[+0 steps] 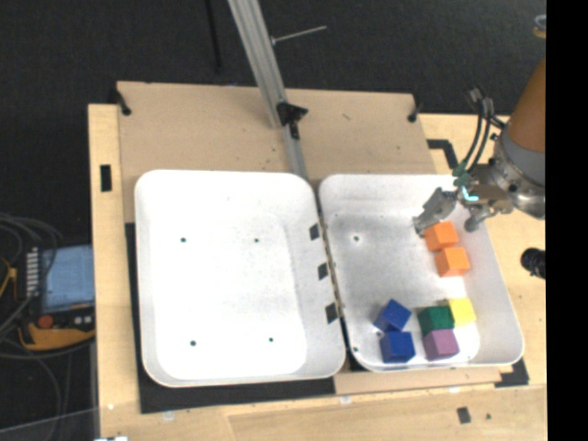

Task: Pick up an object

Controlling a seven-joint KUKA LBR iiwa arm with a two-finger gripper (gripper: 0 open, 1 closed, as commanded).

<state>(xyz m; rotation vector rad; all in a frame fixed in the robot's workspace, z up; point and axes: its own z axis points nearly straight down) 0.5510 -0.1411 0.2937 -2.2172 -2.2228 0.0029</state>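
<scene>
My gripper [455,215] hangs over the upper right of the right bin [377,246], open, with one finger on each side just above an orange block [443,235]. A second orange block [453,261] lies right below the first. Toward the bin's near edge sit two blue blocks [393,315] [397,345], a green block [436,320], a yellow block [461,311] and a purple block [442,343]. I cannot see whether the fingers touch the upper orange block.
The left bin [230,274] lies beside the right one, joined by small clips at the shared edge [323,269]. A slanted metal pole [262,53] rises behind the bins. Cables and a blue device [66,278] lie off the bench at left.
</scene>
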